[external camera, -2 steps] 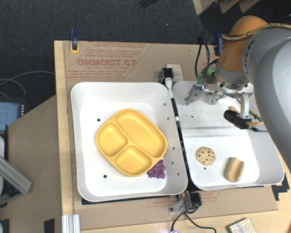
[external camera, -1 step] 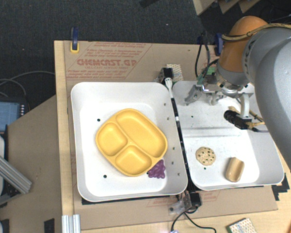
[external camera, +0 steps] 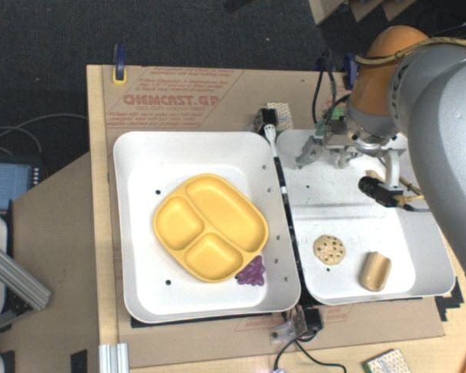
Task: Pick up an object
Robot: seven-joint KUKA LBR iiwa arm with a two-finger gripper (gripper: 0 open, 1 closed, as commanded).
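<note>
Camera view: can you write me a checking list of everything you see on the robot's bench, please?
Surface: brown board with red print, bearing a white left bin and a white right bin side by side.
Job's things: yellow divided plate with purple grapes right against its rim, in the left bin; dotted cookie and tan cylinder, apart from each other, in the right bin.
Clutter: nothing seen.
Grippers: gripper over the far end of the right bin, away from the cookie and cylinder.
Cables: black cable by the wrist; grey cable on the floor.
Surroundings: dark floor; clamp on the board's far corner.
</note>
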